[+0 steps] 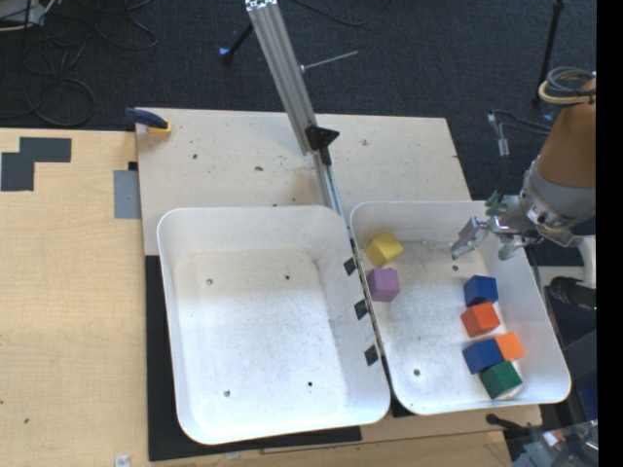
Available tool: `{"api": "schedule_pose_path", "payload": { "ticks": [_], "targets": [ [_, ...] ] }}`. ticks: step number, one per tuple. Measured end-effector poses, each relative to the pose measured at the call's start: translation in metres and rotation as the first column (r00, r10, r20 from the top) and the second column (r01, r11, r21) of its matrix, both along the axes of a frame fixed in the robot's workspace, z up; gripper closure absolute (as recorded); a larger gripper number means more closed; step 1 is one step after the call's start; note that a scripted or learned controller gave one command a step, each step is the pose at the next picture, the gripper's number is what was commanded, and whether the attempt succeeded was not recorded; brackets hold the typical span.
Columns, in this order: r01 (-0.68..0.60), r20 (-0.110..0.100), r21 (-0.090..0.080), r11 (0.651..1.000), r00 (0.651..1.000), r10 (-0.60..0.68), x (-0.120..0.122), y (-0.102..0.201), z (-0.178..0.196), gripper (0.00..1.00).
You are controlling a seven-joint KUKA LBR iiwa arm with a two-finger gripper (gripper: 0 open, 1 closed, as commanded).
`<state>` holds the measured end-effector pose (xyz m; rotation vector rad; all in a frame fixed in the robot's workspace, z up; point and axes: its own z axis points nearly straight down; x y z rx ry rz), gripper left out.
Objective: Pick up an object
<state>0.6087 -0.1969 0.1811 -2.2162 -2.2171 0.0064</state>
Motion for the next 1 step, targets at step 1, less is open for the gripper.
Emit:
{"api": "schedule_pose_path", "payload": {
  "ticks": [1],
  "targets": [
    [0.001,-0.001,0.000,1.000,1.000,-0.001,0.0039,-0.0029,-0.0624,0.00]
  ]
}}
